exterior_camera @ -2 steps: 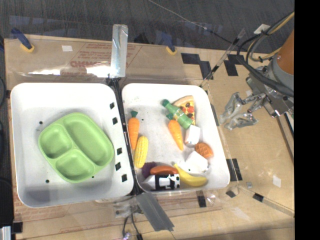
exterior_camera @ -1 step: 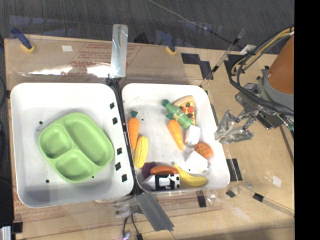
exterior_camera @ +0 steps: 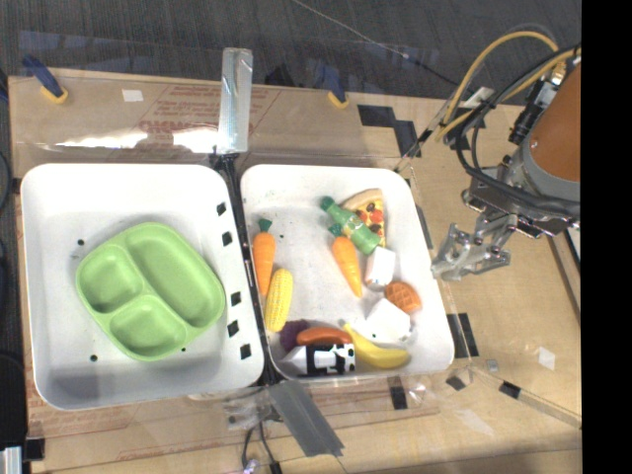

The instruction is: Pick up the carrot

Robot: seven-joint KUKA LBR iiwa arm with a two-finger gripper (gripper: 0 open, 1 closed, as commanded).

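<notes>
Right, the gripper [exterior_camera: 472,257] hangs outside the right bin [exterior_camera: 420,210], over the bare surface [exterior_camera: 523,334] just beside the bin's right wall, and whether it is spread or pressed together I cannot tell from this slant. Nothing is between the fingers that I can make out. Two carrots are in play: one carrot [exterior_camera: 263,258] lies along the bin's left wall, greens up, touching the corn [exterior_camera: 277,299] below it; the other carrot [exterior_camera: 347,263] sits mid-bin, tilted, tip pointing down-right toward a white block [exterior_camera: 380,266]. The middle one looks like the easier target, I'd say, since the wall crowds the left one and leaves little room for a finger. It still has neighbours, though: a green bottle [exterior_camera: 348,221] just above, pizza slice [exterior_camera: 369,213] near. The left bin [exterior_camera: 39,265] carries a green tray [exterior_camera: 150,289], well apart. The pick has not begun, by my judgement.
</notes>
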